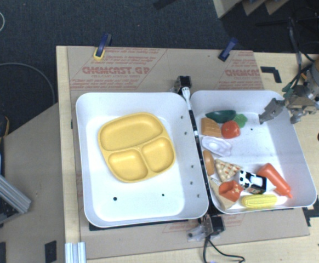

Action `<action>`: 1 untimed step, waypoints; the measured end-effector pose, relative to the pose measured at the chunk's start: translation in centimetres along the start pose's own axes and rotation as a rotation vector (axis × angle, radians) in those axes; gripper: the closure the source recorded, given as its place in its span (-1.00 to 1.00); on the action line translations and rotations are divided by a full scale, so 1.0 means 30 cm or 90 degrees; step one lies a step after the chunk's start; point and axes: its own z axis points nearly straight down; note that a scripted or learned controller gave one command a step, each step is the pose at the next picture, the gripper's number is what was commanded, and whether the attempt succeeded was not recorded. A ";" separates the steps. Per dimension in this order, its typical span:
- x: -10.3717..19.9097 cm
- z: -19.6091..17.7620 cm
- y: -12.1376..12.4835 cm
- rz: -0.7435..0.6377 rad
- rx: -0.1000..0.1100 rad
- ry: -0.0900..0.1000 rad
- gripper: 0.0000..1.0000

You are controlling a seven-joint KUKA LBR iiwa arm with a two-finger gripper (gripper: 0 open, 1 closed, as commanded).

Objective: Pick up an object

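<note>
Robotics lab, clamped bench (148,64), white bins (88,147)

Two white bins (85,147). One yellow tray (136,146). Two tomatoes (230,129), one carrot (274,179), one corn cob (259,201), one green vegetable (222,115), one pizza slice (227,170), one black-and-white toy (251,181). Two blue clamps (101,46).

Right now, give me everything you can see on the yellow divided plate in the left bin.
The yellow divided plate looks like matte plastic, a rounded rectangle with three compartments: one long one along its far side and two smaller ones nearer the camera. All three hold nothing. It lies flat, right side up, turned slightly askew, on the floor of the left bin, roughly central and a little toward the far wall. It touches only the bin floor, clear of the walls.
</note>
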 end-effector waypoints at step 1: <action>0.002 -0.028 0.010 -0.002 -0.009 -0.002 -1.00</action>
